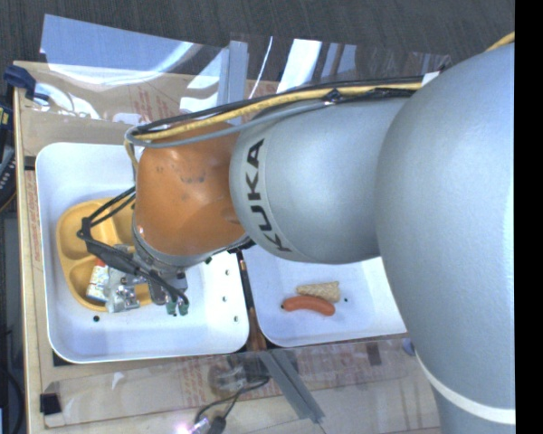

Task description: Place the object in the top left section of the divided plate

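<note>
Arm (344,161) extended from right, wrist bent downward; gripper (118,289) lowered at far left, fingers obscured.

Grey arm (362,170) with black KUKA lettering, an orange band (185,197), and black-and-yellow cables.

Arms: we count one, grey arm (362,152) with one orange band (185,193).
Bins: we count two white bins, a left bin (54,333) and a right bin (362,328), side by side on the counter (145,382).
Plates: we count one yellow divided plate (72,242) in the left bin, partly hidden by the arm.
Items in right bin: we count two, one sausage (308,306) and one tan wafer-like piece (319,289).
Sections of plate: we cannot count; mostly covered.
</note>
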`<action>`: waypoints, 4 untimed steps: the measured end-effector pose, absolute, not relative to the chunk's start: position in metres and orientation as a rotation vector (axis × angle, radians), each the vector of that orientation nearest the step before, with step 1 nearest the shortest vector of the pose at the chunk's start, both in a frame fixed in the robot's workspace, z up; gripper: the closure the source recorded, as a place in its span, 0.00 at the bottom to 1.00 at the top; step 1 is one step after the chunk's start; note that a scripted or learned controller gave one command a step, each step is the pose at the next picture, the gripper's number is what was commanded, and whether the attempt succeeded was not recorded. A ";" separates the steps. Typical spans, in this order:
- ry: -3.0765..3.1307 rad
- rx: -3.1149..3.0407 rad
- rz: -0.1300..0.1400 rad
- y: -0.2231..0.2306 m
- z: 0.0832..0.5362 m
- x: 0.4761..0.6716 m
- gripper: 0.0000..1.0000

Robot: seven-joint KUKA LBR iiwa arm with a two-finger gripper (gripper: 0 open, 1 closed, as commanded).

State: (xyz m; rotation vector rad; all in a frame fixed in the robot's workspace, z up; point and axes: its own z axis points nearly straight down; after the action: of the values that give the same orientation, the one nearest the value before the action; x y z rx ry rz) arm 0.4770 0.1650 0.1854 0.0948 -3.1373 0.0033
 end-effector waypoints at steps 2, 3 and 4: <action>-3.089 0.577 0.001 0.057 0.197 0.589 1.00; -3.133 0.287 0.002 -0.019 0.209 0.658 1.00; -3.139 -0.189 0.002 0.000 0.272 0.610 1.00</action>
State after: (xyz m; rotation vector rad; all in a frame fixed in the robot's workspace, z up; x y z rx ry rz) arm 0.6101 0.0003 0.2724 -0.1890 -3.1394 0.0022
